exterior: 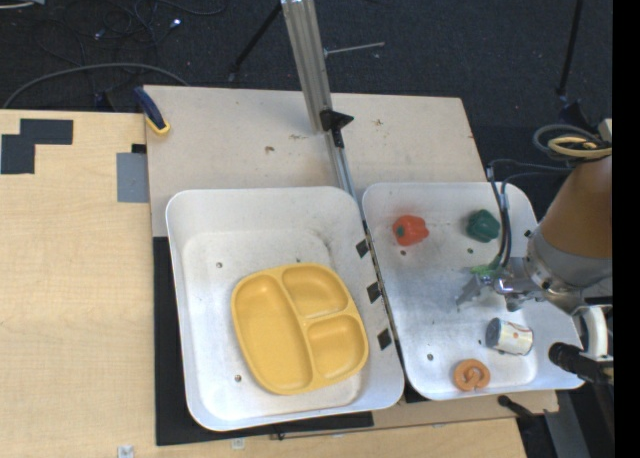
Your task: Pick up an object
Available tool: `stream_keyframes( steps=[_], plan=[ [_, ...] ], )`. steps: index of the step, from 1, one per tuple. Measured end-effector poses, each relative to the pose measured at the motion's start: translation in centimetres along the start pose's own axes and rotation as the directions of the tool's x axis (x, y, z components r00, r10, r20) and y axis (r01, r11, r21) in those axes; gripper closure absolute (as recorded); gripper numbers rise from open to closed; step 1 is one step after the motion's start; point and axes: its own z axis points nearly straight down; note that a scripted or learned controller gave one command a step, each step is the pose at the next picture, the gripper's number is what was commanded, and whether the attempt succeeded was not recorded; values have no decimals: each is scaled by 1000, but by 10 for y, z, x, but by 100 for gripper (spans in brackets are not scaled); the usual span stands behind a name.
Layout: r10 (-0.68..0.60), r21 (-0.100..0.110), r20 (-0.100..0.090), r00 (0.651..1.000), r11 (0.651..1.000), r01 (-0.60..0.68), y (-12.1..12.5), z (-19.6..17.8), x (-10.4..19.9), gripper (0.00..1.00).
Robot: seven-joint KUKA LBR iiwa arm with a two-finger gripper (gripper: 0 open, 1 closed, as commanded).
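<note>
Dark floor strewn with cables behind; in front, pale bench [250, 136] bearing two white bins side by side, with one aluminium post [305, 56] rising at the back between them.

Task stage, judged from the layout: barely under way. Nothing lifted, nothing seen in the grasp. Gripper [470, 294] low over the middle of right bin [430, 196], reaching in from the right on the grey arm [580, 236]. Width of the claw's opening: cannot tell at this angle and size. Small green scrap [487, 271] just beside the wrist, too small to identify, contact unclear.

Left to do: settle on one object, close on it, raise it clear of the bin floor.

Count in the right bin, loose objects: four clear ones.
- One red object [409, 230], upper left.
- One green object [483, 225], upper right, near the arm.
- One white cylinder [510, 336], lying on its side, near the gripper.
- One orange ring [471, 376], at the near edge.

Count in left bin [180, 216]: one yellow divided tray [300, 326], three compartments, lying flat.
</note>
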Motion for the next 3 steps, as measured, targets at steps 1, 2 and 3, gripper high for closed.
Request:
stream_keyframes(
  steps=[1, 2, 3],
  plan=[
    [5, -3, 2, 1000, 1000, -5, 0, -13, -2, 100],
    [-2, -11, 4, 1000, 1000, 2, 5, -74, 3, 100],
    [-2, -10, 4, 1000, 1000, 2, 12, -118, 4, 100]
  ],
)
